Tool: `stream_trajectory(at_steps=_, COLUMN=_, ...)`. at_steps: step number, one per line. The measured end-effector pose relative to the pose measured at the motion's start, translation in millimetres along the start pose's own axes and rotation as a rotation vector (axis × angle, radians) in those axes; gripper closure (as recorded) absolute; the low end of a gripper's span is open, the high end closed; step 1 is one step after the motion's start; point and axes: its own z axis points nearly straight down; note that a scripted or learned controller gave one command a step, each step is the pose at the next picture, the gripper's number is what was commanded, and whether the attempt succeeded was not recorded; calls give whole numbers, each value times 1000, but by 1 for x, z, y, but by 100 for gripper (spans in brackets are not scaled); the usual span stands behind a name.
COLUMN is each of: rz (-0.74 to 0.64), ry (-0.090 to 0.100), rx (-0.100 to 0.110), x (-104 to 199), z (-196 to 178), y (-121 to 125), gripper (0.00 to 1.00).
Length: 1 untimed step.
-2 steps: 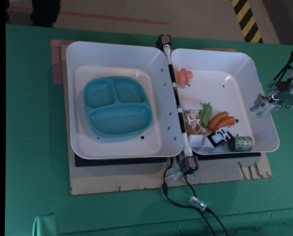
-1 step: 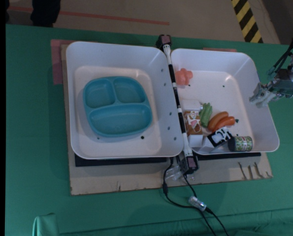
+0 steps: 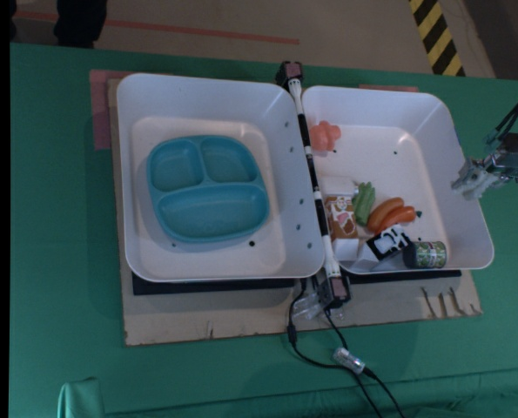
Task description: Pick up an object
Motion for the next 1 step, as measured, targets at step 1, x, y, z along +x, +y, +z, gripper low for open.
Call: stream_trajectory(at_steps=1, rz=0, ry=1, rx=1, x=0, z=19, y=0, gripper=100)
